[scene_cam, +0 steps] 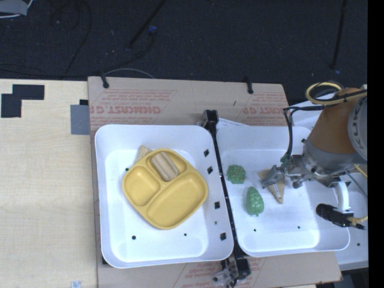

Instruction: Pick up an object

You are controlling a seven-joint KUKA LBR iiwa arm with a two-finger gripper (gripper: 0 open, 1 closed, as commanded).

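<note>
End effector (277, 179) is hovering low in the right bin (300, 242), fingers spread around a tan object (277, 191) — nothing pinched yet. Green objects sitting just left. Best: centre, descend, close squarely — avoid nudging.

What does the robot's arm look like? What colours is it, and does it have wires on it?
The arm is thick and rounded, grey with a wide orange band above the wrist. A black cable loops down beside it, and a yellow cable curls near its top. Its gripper is small, made of grey metal parts.
</note>
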